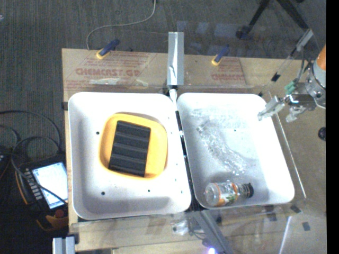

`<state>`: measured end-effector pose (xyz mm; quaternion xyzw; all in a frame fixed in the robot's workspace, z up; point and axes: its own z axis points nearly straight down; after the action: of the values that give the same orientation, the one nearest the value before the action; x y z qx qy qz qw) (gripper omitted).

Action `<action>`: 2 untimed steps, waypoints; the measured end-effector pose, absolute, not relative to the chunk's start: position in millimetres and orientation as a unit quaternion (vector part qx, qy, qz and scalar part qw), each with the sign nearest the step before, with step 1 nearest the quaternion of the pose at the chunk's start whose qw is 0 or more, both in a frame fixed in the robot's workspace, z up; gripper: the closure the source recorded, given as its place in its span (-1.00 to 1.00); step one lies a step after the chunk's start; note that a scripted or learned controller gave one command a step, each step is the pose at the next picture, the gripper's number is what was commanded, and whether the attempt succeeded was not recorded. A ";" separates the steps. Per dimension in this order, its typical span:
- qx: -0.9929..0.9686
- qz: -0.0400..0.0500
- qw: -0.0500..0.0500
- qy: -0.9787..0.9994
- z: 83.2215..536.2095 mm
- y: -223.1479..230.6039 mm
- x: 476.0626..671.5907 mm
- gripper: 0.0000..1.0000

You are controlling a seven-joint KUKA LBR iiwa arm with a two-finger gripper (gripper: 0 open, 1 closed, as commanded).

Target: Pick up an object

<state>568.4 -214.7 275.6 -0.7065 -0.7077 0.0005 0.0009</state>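
While the end effector hangs over the right bin's far right rim, its finger state cannot be told. A bottle lies on its side (dark cap pointing right) at that bin's near edge. The left bin holds a yellow-and-black block.

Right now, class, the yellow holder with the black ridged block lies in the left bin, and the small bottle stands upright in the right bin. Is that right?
One detail is wrong. The camera view shows the small bottle lying on its side near the front wall of the right bin, not upright. The yellow holder with the black ridged block does lie in the left bin.
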 end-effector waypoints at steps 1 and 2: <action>-0.734 0.000 0.001 -0.679 276.2 -221.6 542.6 -1.00; -0.735 0.000 0.001 -0.678 212.4 -132.9 554.7 -1.00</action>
<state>554.7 -132.9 212.4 -0.7350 -0.6781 0.0005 0.0012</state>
